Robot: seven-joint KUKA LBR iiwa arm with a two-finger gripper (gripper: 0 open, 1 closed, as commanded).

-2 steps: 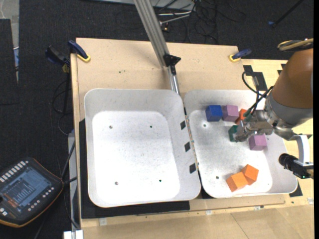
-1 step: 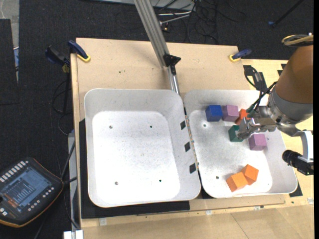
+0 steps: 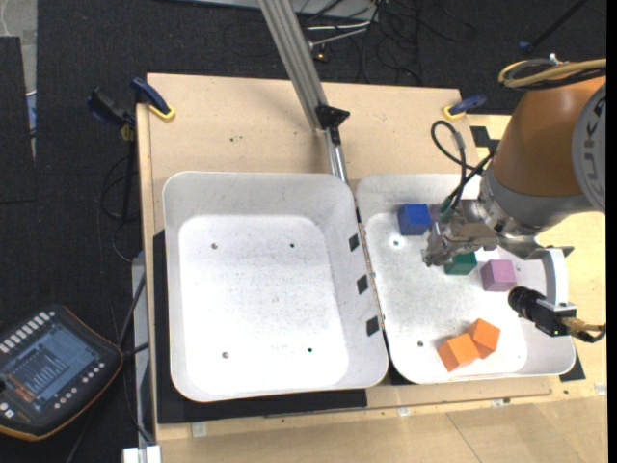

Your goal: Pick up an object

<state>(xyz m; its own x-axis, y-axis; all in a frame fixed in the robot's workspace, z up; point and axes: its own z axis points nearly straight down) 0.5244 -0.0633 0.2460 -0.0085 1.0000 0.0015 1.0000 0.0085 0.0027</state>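
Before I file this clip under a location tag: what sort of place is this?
Most likely a robotics lab test bench. A wooden bench clamped at its corners bears two white bins, a handheld robot control pendant lies on the dark floor, and loose cables run behind.

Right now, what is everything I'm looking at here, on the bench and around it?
White bins: 2, white, side by side on the bench; left bin, right bin.
Blue block: 1, blue, upper part of the right bin.
Green block: 1, green, mid right bin, partly under the gripper.
Purple block: 1, pale purple, right of the green block.
Orange blocks: 2, orange, touching, lower right bin.
Bench: 1, tan wood, under the bins.
Clamps: 2, blue and yellow, back corners of the bench.
Handheld control pad: 1, grey and orange, floor at left.
Metal pole: 1, grey, slanting over the back.
Robot arm: 1, grey and orange, from the right.
Gripper: 1, dark metal, low over the green block.
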